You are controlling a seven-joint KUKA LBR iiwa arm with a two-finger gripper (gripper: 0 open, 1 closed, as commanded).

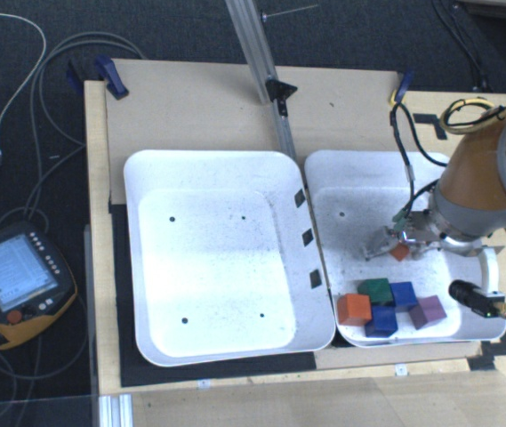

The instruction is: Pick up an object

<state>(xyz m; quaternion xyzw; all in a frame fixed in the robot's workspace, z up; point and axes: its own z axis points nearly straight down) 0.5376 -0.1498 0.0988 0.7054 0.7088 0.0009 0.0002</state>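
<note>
Blocks lay clustered at the right bin's (359, 172) front edge: orange (354, 309), green (376, 290), two blue (403, 294) (381, 320) and purple (429, 310). The pincer (393, 245) hovered mid-bin beside a small orange-brown piece (400, 253); whether it was spread or pinching, I could not tell.

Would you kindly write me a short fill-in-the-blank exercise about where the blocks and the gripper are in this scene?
1. All the blocks lie in the ____ bin as the camera sees it.
2. The green block sits directly beside the ____ block, on the side of the left bin.
3. The gripper has a small ____ object at its fingertips.
4. The block nearest the bin's right end is ____.

Missing words: right; orange; orange; purple
</note>
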